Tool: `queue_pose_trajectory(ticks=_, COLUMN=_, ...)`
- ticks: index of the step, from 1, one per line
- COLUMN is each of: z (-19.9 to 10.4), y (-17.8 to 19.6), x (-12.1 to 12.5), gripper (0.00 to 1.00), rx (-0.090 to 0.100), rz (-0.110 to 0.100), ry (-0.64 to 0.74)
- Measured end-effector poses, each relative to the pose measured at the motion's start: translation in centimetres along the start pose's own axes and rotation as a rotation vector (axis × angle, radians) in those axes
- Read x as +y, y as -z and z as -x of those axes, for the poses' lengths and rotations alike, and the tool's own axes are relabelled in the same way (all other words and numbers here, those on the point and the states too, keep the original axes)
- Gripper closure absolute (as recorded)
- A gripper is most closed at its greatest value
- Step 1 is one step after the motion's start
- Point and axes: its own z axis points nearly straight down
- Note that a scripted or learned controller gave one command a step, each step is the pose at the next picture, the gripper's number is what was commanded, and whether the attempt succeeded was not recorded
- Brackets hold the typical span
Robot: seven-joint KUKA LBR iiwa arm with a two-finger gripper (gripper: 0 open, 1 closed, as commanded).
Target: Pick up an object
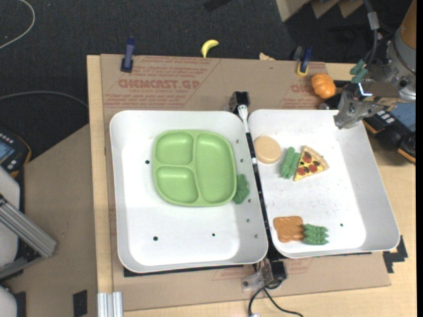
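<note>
Toys lie in the right white bin (pixel 370 197), and any one of them can be the thing to pick up. Near the middle of that bin sits a toy pizza slice with red dots (pixel 310 163). Just beside it, at its 9 o'clock, is a green toy bean pod (pixel 288 162), and past that a round tan toy biscuit (pixel 268 149). Down at the bin's 6 o'clock a brown toy cutlet (pixel 288 227) touches a small green leafy toy (pixel 315 234).

The left white bin (pixel 132 230) holds a light green plastic tray with three sections (pixel 194 168). A small dark green toy (pixel 241 189) rests at the tray's 4 o'clock corner.

The grey metal gripper (pixel 348 113) hangs at the right bin's 1 o'clock corner, over the rim. I cannot tell if its jaws are apart or together, and nothing shows between them. An orange toy fruit (pixel 323 85) sits on the brown board, outside the bin, at the gripper's 11 o'clock.

To do this step well, I think the arm should choose a toy with room around it. The biscuit looks like a good pick. The gripper should come over the toy's middle, go straight down and close slowly. The pizza and the bean pod sit very close, so a grab there could push one away.
</note>
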Motion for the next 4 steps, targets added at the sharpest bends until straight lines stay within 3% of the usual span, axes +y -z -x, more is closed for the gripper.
queue_pose_trajectory(ticks=1, z=-1.9, y=-3.0, x=-2.5, gripper=1.00, rx=0.000, rz=0.003, ry=0.004)
queue_pose_trajectory(ticks=2, z=-3.0, y=-10.5, x=-0.6, gripper=1.00, rx=0.000, rz=0.000, ry=0.003)
queue_pose_trajectory(ticks=3, z=-9.5, y=4.6, x=-3.9, gripper=1.00, rx=0.002, rz=0.027, ry=0.012)
queue_pose_trajectory(ticks=4, z=-10.6, y=-6.8, x=-5.1, gripper=1.00, rx=-0.001, rz=-0.003, ry=0.002)
